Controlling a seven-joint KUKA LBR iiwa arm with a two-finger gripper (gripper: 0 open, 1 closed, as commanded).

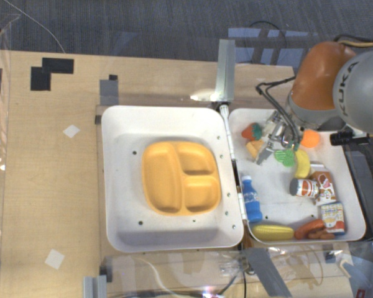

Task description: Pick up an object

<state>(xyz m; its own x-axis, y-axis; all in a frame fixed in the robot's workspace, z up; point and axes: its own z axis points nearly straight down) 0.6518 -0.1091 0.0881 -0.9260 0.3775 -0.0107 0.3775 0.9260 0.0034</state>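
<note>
My gripper [275, 143] hangs low over the far end of the right bin [355, 228], among the small toys crowded there beside a green piece [286, 158], though whether it grips anything I cannot tell.

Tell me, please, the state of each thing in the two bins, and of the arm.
Yellow divided tray: flat in the left bin, right side up.
Blue bottle: lying on its side along the right bin's left wall.
Can: lying on its side.
Small carton: lying flat.
Yellow corn cob: lying at the near wall.
Gripper: low in the right bin, beside the green toy.
</note>
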